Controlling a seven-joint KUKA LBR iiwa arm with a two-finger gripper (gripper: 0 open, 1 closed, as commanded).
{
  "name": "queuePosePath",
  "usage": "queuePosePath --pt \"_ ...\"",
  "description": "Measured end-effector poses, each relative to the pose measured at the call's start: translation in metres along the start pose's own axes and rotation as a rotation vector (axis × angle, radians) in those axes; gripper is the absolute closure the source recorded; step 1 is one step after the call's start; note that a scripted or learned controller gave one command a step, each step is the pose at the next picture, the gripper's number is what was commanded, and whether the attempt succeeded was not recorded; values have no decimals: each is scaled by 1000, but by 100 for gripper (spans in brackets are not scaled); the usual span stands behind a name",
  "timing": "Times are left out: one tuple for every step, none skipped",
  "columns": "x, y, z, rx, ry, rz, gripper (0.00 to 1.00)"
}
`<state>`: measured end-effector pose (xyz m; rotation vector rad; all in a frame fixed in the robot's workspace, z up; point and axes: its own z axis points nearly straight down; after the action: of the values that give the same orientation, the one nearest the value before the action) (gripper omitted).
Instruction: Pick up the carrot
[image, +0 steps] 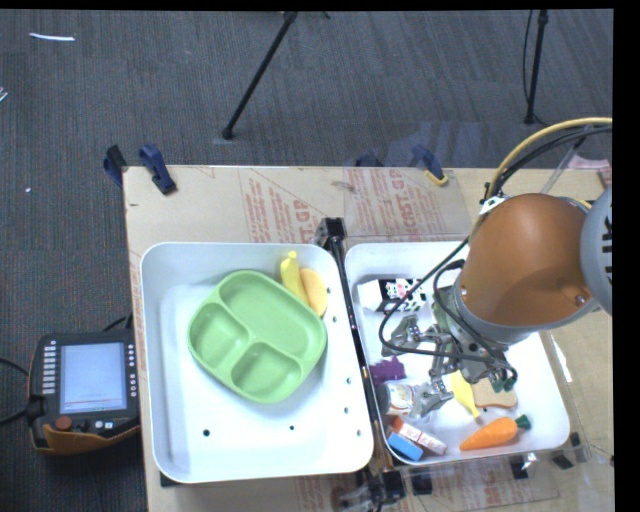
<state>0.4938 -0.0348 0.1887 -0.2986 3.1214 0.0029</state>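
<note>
From up here my arm's orange band (525, 262) hides much of the right bin (556, 385). The claw (436, 385) hangs mid-bin over the clutter; can't tell its grip state. Carrot (493, 432) sits lower right, close to the bin's front edge, beside a yellow piece (463, 392). Left bin (160, 420) has bare floor around the green tray (258, 335).

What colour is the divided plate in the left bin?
Light green. The divided plate shows best in the camera view, lying in the left bin.
</note>
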Motion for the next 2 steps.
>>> queuePosePath --pt "15 -30 2 0 6 -27 0" --pt "21 -75 101 0 3 -158 0"
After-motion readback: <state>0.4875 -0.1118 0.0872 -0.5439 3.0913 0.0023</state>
